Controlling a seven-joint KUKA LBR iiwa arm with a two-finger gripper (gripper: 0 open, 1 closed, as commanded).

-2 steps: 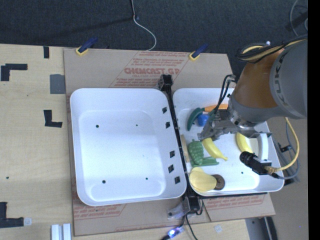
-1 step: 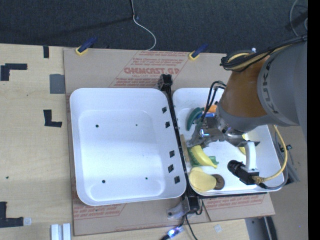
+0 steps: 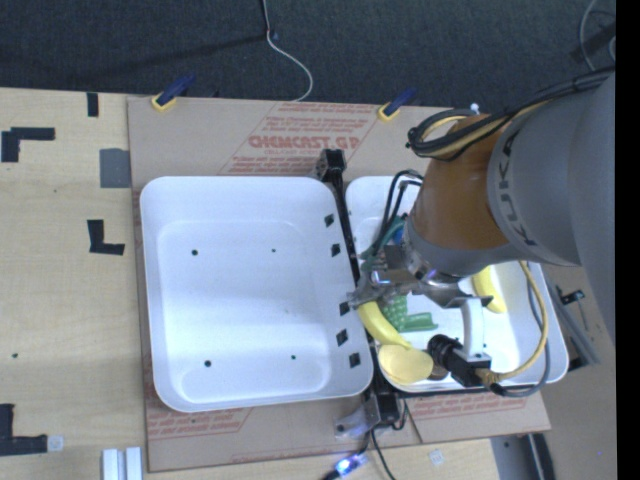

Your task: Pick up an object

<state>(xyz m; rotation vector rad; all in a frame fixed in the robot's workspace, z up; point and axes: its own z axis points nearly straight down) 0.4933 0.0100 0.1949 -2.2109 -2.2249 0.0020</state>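
Two shallow white bins sit side by side on a cardboard sheet (image 3: 290, 138) with red print, which lies on the wooden table (image 3: 60, 298). There's just the one overhead view here, so I'll go through it using the right bin (image 3: 372, 203) as my reference. The left bin (image 3: 240, 198) butts right up against it on its left side, all white with a few tiny dark dots on the floor. The grey arm (image 3: 560, 188) comes in over the right bin from the right, and its orange band (image 3: 455, 198) hangs above the bin's middle, covering a good chunk of it. The tool (image 3: 385, 286) is down low in the right bin, near its left wall. Honestly I can't tell if it's apart or together, because the wrist blocks that part. A yellow curved thing (image 3: 380, 325), kind of banana-shaped, lies in the right bin just below the tool, close to the left wall. I can't say whether the two are touching. A pale yellow rounded thing (image 3: 405, 368) sits at the bin's near edge, right against the curved one. A small green thing (image 3: 412, 318) lies just beside them, more toward the bin's middle. Another yellow piece (image 3: 487, 293) peeks out farther toward the bin's right side. Two blue and yellow clips (image 3: 398, 101) pin the cardboard beyond the bin's far edge.
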